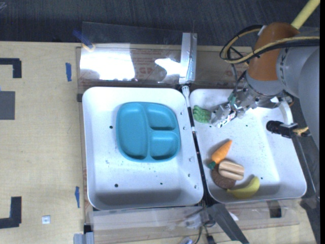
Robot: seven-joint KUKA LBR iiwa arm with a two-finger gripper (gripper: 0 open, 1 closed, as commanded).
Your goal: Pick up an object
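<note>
My jaws [222, 117] sit beside the green toy [201, 115]; their state I cannot tell. It looks light, soft; pinch its middle.

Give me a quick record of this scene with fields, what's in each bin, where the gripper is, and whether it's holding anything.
left bin: blue divided plate, lying flat near the middle
right bin: green toy by the upper left corner; carrot mid-bin; hot dog bun on a brown round piece; banana at the lower edge
gripper: over the right bin's upper left part, just right of the green toy
held object: none seen between the fingers
finger state: cannot tell
</note>
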